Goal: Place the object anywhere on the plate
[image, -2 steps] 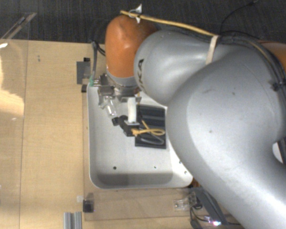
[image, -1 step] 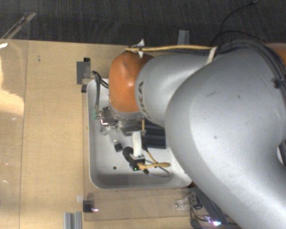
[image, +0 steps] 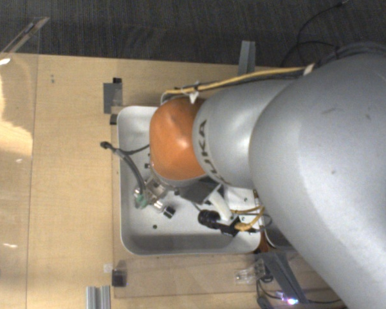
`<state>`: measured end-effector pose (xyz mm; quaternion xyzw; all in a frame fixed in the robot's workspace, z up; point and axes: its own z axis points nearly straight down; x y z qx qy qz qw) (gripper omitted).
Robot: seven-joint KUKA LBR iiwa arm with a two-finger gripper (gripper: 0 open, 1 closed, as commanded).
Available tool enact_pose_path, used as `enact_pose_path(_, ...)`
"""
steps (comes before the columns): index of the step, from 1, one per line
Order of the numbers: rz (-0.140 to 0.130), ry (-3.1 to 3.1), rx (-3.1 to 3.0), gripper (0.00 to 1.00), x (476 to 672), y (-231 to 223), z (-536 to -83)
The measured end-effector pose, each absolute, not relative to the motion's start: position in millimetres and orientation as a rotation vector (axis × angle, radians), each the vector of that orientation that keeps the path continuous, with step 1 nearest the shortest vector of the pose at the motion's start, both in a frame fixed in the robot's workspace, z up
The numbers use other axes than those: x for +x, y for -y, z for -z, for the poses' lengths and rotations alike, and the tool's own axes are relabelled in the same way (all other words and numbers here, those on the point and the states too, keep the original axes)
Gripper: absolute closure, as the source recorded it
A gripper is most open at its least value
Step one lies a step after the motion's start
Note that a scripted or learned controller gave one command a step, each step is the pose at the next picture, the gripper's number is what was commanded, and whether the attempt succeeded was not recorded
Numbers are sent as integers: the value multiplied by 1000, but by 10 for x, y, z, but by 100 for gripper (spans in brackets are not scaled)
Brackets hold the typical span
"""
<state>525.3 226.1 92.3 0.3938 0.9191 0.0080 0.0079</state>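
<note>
Over white bin (image: 132, 237): arm (image: 270, 153), obj. hidden

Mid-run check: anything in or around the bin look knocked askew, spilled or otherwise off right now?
Nothing stands out. The arm reaches low over the white bin, hiding most of its floor, so the plate and object can't be checked. The bin's visible rim sits square on the bench, with no spill on the bare part.

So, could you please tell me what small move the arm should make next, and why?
Probably a short lift straight up. The gripper sits low over the left part of the white bin, near its floor, and the arm covers most of the bin, so what lies beneath cannot be judged. Rising a little would open the view before any sideways travel.
</note>
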Motion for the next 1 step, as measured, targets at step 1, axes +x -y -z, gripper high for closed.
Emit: enact_pose_path(1,-9,-3091,527,100,5677,-2225,-1915)
